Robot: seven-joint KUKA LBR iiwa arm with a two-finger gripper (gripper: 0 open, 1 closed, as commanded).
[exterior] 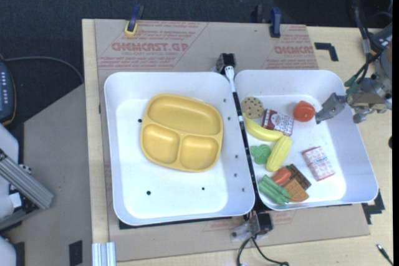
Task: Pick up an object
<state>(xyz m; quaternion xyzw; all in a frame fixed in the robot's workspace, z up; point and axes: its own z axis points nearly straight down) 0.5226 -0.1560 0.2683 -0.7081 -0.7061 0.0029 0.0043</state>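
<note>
We see the gripper [330, 108] at the right bin's [355, 187] three o'clock edge, just beside the tomato [304, 111]; we cannot tell its state. Toy banana [262, 131], corn cob [278, 152] and cookie [252, 107] lie near centre; a yellow divided plate [181, 132] fills the left bin [124, 190]

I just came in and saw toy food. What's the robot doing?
The robot wants to pick something up. Its gripper hangs over the right bin, near a tomato, and holds nothing yet. That bin also has a banana, corn and a cookie. The left bin holds a yellow plate.
</note>
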